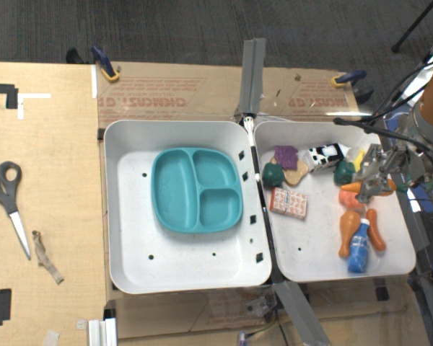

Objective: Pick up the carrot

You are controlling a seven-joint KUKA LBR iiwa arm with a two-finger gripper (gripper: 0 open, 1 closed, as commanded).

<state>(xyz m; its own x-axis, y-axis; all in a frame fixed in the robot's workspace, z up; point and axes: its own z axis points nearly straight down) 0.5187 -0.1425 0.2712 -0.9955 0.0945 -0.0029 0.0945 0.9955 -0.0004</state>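
Hand (376, 181) low over right bin (314, 262), near its right wall; whether spread or pressed together, cannot tell from this slant. Orange piece, likely carrot (351, 190), lies just left of hand, touching or nearly so. Below: orange bottle-shaped toy (348, 231), blue bottle (358, 255), second orange stick (376, 234). Further left: pink-white box (289, 203), purple toy (286, 156), green toy (273, 174), black-white toy (325, 155). Left bin (130, 258) holds teal divided plate (198, 190). Scissors (9, 200) on bench (43, 150) far left.
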